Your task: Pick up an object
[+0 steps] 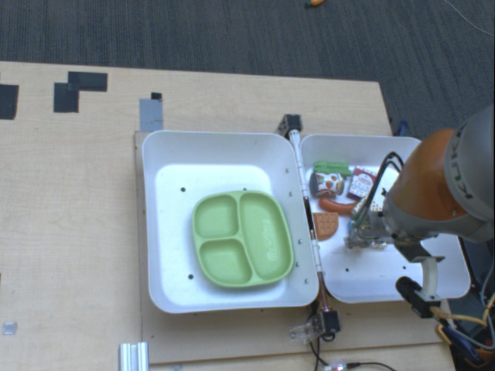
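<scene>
The right bin (363, 284) holds several small toy food items: a green-topped packet (329, 178), a red packet (360, 184), a red sausage (338, 205) and a brown waffle-like square (326, 225). My gripper (362, 234) reaches down into this bin just right of the waffle square and below the sausage. The grey arm with its orange band (425, 188) hangs over the bin's right half and hides what lies beneath it. I see nothing held at the gripper's tip.
The left bin (166, 207) holds a green three-compartment plate (242, 238). A metal divider (303, 199) runs between the bins. Cables lie at the bench's lower right. An orange object (317, 0) lies on the dark carpet beyond the bench.
</scene>
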Robot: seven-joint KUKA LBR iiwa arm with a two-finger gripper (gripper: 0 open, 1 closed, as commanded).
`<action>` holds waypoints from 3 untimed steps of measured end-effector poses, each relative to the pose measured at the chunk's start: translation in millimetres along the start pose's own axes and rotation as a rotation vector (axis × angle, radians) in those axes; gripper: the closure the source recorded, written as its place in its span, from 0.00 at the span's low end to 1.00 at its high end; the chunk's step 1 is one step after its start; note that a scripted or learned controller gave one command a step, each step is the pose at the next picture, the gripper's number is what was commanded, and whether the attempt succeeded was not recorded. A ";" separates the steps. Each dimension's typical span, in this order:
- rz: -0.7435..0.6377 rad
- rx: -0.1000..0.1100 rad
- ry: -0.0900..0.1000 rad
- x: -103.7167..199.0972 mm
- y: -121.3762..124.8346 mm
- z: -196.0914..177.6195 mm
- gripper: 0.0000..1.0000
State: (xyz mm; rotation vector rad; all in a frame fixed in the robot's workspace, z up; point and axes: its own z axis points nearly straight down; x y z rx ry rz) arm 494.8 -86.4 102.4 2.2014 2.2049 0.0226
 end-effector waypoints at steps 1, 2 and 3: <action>0.001 0.001 0.000 0.1 -0.2 0.3 0.00; -0.003 -0.006 -0.003 -0.5 1.7 -10.6 1.00; -0.002 -0.005 -0.003 -0.4 1.7 -10.5 0.00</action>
